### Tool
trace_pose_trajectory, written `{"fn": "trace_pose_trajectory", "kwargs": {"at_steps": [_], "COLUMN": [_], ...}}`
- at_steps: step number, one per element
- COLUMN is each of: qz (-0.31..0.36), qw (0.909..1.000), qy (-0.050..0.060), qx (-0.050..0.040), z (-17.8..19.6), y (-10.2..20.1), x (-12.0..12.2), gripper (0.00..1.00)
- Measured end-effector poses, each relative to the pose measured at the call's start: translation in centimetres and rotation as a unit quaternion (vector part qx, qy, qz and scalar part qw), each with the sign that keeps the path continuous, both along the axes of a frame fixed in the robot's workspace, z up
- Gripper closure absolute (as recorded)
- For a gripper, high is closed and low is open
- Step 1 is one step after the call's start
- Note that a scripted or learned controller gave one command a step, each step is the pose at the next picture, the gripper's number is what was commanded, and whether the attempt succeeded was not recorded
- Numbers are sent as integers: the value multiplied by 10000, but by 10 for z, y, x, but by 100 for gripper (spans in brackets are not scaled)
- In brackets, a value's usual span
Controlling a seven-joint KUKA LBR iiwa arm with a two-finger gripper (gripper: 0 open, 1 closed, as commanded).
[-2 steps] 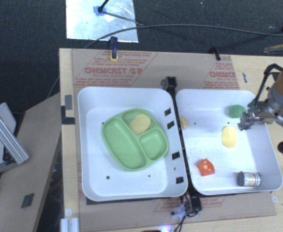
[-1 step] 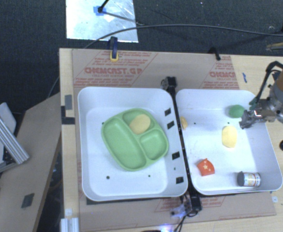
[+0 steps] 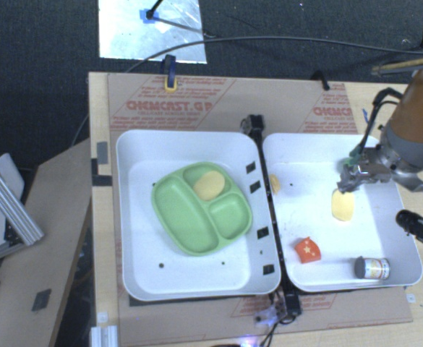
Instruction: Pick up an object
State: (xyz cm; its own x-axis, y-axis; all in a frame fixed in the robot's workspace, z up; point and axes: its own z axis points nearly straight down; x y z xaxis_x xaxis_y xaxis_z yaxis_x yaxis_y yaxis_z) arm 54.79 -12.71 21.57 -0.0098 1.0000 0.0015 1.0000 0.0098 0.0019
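Observation:
In the right bin [image 3: 385, 150], my gripper [image 3: 347, 179] hangs at the end of the grey arm, which comes in from the right. Directly below its tip lies a pale yellow lump [image 3: 343, 207], touching or nearly touching it; which one I cannot tell. A small red object [image 3: 307, 250] sits nearer the front of this bin. A short jar [image 3: 372, 268] lies on its side at the front right corner. A small yellowish piece [image 3: 274, 185] rests against the bin's left wall.
The left bin [image 3: 135, 266] holds a green divided plate [image 3: 186, 219] with a yellow lump [image 3: 210, 185] in its upper compartment. Black clips [image 3: 262, 231] line the wall between the bins. A dark fitting [image 3: 417, 226] juts in at the right edge.

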Motion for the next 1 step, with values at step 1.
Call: {"fn": "trace_pose_trajectory", "kwargs": {"at_steps": [1], "qz": [3], "qw": [10000], "qy": [4], "qx": [4], "z": [6], "y": [52], "x": [-9], "gripper": [100]}}
